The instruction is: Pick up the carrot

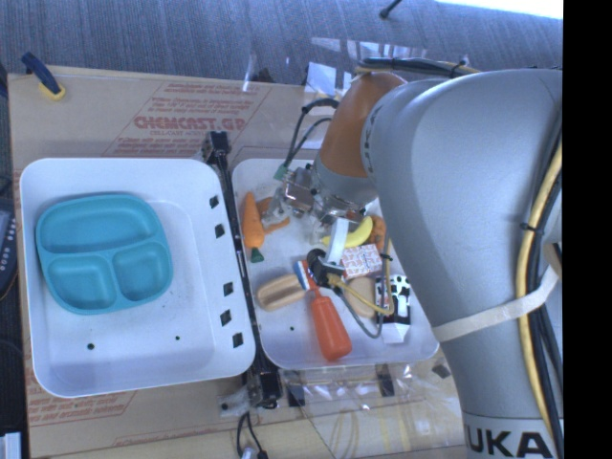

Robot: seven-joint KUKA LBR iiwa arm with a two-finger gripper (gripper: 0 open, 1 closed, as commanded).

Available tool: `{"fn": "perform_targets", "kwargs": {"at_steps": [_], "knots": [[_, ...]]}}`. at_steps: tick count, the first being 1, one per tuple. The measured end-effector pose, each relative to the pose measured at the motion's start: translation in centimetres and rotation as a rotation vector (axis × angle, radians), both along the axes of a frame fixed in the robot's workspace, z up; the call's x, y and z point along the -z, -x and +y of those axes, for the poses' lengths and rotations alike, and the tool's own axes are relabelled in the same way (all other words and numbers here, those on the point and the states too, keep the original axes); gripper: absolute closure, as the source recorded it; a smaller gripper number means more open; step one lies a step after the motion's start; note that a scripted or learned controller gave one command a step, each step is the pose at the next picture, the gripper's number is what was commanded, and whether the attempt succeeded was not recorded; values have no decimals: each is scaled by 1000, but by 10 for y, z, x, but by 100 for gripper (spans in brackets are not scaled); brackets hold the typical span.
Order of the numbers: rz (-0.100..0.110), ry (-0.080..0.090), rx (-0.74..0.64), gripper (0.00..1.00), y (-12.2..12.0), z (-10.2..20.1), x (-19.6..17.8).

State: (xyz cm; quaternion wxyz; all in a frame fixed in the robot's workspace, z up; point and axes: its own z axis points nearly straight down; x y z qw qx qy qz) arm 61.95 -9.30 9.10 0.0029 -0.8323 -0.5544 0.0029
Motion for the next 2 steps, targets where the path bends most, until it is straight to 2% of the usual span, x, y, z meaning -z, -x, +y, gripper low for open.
{"fn": "perform_targets", "kwargs": {"at_steps": [1,2], "knots": [[-5,2,166,0,-23,-1,-1],[2,3,661,0,96,2,1]]}}
